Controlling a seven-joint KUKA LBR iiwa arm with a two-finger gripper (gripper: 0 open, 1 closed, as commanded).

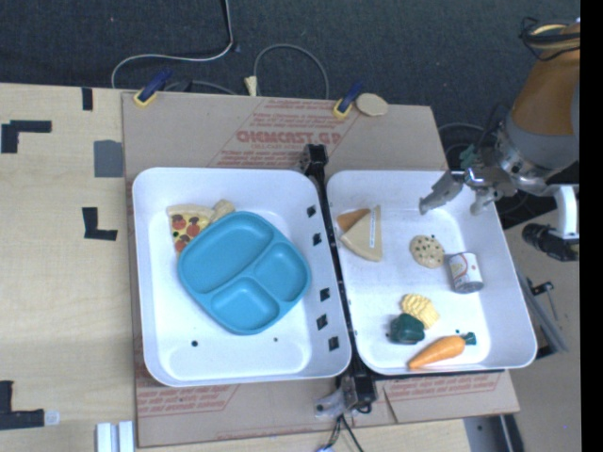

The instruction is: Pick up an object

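Observation:
My gripper (pixel 462 196) hangs open over the far right part of the right bin (pixel 490 347), with nothing between its fingers. Below it lie a cookie (pixel 427 250) and a small grey can (pixel 464 272). A sandwich wedge (pixel 362 233) rests at the bin's left side. Near the front are a yellow ridged piece (pixel 419 308), a dark green piece (pixel 407 329) and an orange carrot (pixel 439 349). The arm comes in from the upper right.
The left bin (pixel 155 328) holds a blue divided plate (pixel 244 270) and a pizza slice (pixel 189 224) tucked behind it. Black clips line the divider (pixel 325 243) between the bins. A round wooden disc (pixel 372 105) lies on the cardboard behind.

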